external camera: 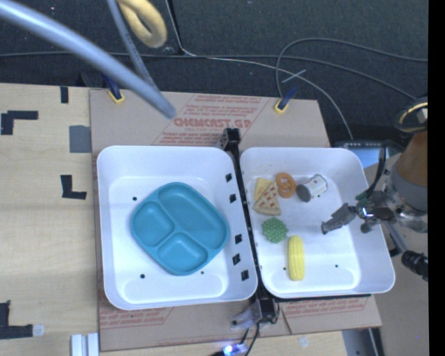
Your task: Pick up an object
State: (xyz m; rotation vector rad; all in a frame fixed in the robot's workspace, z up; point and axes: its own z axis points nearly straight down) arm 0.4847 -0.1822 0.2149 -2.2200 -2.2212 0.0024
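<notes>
Closest to the camera was that grey tube (83, 43) sweeping across the upper left, way up and to the left of the gripper, with a blurry yellowish blob (144, 19) beside it (too out of focus to say what that was).

So the gripper (338, 219) was hanging over the right side of the right bin (375, 278), pointing left toward the toys. Honestly I couldn't tell whether it was clenched or released, the dark fingertip end was too small and smudgy. Nothing was visibly caught in it though.

All the pickable stuff sat to the gripper's left in that same bin:
- corn cob (296, 257), down and to the left, lying by itself
- green bumpy thing (274, 229), further left, near the corn's top end
- little silver-grey can (311, 188) on its side, up and to the left, the nearest of the upper bunch
- orange ring pretzel (285, 183) just beyond the can
- waffle-looking wedge (265, 197) furthest left, touching or almost touching the pretzel, right by the divider between the bins

None of them was touching the gripper.

Far off to the gripper's left, the left bin (118, 278) held a blue divided plate (179, 227), sitting flat. Both bins rested on a cardboard sheet (215, 115) with red print.
</notes>
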